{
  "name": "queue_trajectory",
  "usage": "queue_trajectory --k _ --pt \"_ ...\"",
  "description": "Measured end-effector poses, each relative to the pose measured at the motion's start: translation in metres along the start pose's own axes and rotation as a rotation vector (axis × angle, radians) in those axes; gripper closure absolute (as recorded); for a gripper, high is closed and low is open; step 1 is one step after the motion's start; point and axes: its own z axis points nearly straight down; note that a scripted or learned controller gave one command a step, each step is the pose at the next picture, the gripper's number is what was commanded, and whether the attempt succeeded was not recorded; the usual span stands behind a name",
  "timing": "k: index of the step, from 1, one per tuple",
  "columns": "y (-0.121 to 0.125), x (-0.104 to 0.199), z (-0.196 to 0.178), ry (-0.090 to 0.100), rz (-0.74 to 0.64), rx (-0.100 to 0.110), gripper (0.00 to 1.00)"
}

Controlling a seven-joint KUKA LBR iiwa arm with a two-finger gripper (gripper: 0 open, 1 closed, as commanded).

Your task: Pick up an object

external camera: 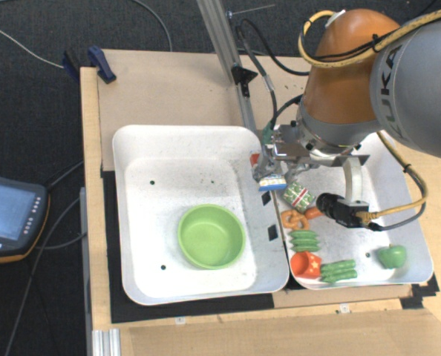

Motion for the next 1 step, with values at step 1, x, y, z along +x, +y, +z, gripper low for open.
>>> queue_trajectory --k 1 --pt "-0.0297 0.0473 0.0038 0.0 -0.001 0.001 1.0"
